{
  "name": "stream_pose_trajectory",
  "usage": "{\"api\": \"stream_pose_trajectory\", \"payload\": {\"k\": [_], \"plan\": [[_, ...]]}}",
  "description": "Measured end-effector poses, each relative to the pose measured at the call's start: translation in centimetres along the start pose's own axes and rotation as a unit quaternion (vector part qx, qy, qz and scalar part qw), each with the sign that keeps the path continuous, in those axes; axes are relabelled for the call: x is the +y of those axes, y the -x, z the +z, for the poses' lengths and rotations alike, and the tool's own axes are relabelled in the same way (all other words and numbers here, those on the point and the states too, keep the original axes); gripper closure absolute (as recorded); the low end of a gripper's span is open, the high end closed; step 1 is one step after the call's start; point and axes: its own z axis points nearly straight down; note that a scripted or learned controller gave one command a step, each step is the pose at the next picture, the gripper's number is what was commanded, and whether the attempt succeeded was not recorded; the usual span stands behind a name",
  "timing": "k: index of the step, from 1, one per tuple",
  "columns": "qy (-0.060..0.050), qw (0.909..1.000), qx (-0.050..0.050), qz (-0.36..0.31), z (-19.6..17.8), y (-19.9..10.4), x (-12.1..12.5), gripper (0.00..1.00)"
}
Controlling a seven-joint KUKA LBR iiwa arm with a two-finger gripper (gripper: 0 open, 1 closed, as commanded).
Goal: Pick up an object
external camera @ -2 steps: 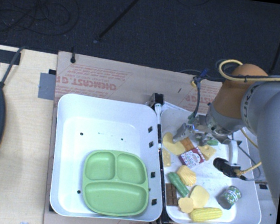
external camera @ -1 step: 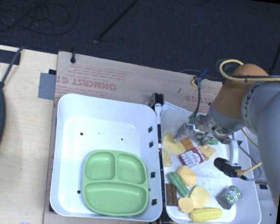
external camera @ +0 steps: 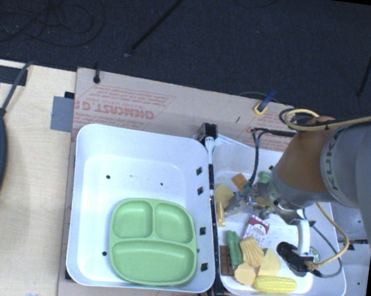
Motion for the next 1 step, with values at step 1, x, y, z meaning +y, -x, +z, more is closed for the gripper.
{"api": "stream_pose_trajectory", "payload": {"k": [1], "plan": [[0.005, 1.0, -0.004, 0.003, -0.12, -0.25, -6.18, 0.0]]}}
